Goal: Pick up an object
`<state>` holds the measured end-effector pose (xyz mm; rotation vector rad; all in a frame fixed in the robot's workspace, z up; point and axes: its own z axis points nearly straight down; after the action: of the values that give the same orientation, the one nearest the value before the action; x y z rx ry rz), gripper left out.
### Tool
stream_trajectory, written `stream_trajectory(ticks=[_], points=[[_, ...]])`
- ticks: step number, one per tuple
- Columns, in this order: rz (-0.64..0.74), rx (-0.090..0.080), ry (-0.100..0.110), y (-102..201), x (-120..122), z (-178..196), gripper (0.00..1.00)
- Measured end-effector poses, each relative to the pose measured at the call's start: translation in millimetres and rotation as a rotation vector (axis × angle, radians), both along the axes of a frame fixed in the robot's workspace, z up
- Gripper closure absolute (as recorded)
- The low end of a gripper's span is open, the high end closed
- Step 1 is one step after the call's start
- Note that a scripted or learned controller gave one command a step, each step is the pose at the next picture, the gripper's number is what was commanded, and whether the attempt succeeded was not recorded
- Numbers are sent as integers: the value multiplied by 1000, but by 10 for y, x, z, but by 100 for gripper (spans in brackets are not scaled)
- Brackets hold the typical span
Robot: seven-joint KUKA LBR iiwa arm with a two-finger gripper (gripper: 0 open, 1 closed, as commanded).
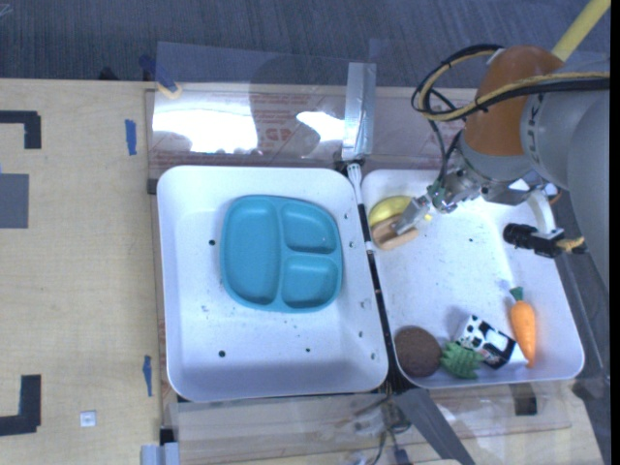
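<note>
Overhead view of the wooden bench point(77, 289). Two shallow white bins sat side by side; the left bin point(184, 337) carried a blue divided plate point(282, 253). The gripper point(411, 219) reached into the upper left corner of the right bin point(436, 279), its fingers clenched on a yellow-and-tan toy point(387, 219) beside the dividing wall. Along that bin's near edge lay a brown ball point(418, 350), a green toy point(461, 359), a black-and-white toy point(487, 340) and a carrot point(524, 326). Dark grey floor point(291, 8) lay beyond.
</note>
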<state>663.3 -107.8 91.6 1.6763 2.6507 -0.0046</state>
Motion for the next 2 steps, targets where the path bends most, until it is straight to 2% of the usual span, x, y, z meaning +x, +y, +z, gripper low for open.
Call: stream_trajectory(ticks=[1, 2], points=[[4, 2, -17, 26, 44, 144, 100], [-291, 6, -4, -387, 57, -12, 100]])
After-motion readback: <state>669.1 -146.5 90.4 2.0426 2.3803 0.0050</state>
